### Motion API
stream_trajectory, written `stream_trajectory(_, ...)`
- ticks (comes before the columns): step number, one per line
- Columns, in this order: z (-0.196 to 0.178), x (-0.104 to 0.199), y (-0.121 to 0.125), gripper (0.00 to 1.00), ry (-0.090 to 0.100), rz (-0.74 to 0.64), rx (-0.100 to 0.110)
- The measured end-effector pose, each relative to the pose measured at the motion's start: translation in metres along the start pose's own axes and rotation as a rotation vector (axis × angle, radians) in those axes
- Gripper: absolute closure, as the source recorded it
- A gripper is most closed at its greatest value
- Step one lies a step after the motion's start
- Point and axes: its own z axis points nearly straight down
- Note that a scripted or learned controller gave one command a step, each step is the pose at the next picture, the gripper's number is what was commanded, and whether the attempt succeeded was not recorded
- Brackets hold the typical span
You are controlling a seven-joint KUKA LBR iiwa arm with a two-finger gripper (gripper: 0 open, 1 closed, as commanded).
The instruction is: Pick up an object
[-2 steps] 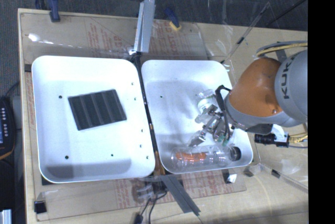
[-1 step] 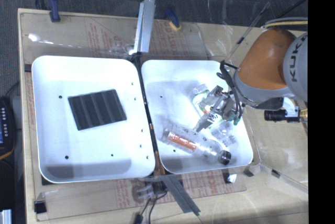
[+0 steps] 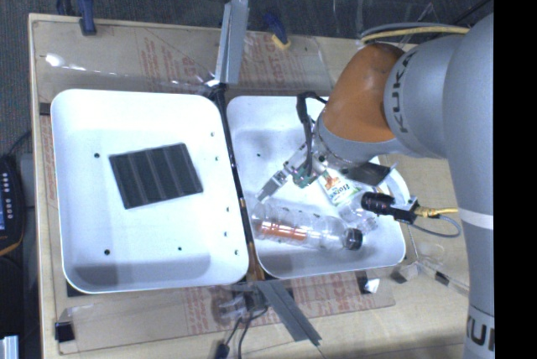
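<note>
The gripper point(image 3: 289, 179) is seen low in the right bin point(image 3: 252, 122), above a clear bottle point(image 3: 294, 233); its grasp cannot be told.

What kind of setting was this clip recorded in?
Probably a robotics lab grasping station: a KUKA arm over two white bins on a clamped bench, with a dark ridged pad and a clear bottle as test items.

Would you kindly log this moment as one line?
arm: over right bin | gripper: low among clutter, grasp unclear | clear bottle: lying in bin | left bin: dark ribbed pad
</note>
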Motion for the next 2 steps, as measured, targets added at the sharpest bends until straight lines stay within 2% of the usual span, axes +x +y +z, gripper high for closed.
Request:
stream_trajectory(1,0.048,0.018,-0.05,0.0,0.0,0.057,0.001)
stream_trajectory(2,-0.007,-0.031,-0.035,0.0,-0.001,0.51,-0.001)
